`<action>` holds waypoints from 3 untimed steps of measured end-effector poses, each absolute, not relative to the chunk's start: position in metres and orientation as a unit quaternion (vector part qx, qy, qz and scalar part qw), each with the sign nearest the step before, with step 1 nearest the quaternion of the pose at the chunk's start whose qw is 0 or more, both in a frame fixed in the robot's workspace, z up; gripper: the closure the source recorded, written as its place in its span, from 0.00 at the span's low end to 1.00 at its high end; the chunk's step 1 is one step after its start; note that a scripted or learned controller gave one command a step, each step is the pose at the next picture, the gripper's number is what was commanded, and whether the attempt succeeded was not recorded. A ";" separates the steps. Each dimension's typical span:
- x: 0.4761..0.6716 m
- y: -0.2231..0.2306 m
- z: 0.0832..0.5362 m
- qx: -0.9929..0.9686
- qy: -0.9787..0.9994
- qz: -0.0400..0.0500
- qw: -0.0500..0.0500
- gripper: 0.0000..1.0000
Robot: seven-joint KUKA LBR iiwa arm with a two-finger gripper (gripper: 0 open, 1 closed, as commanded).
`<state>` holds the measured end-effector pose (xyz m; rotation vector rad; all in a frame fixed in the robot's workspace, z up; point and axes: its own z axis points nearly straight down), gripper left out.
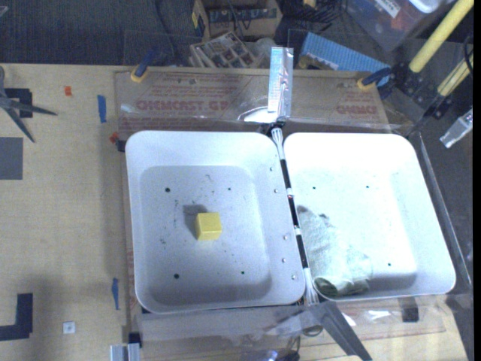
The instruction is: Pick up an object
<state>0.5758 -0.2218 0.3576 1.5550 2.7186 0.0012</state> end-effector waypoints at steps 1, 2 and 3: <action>0.553 -0.201 0.416 0.482 0.876 0.000 0.004 1.00; 0.514 -0.133 0.363 0.712 0.702 0.000 0.000 1.00; 0.515 -0.133 0.374 0.711 0.703 0.000 0.001 1.00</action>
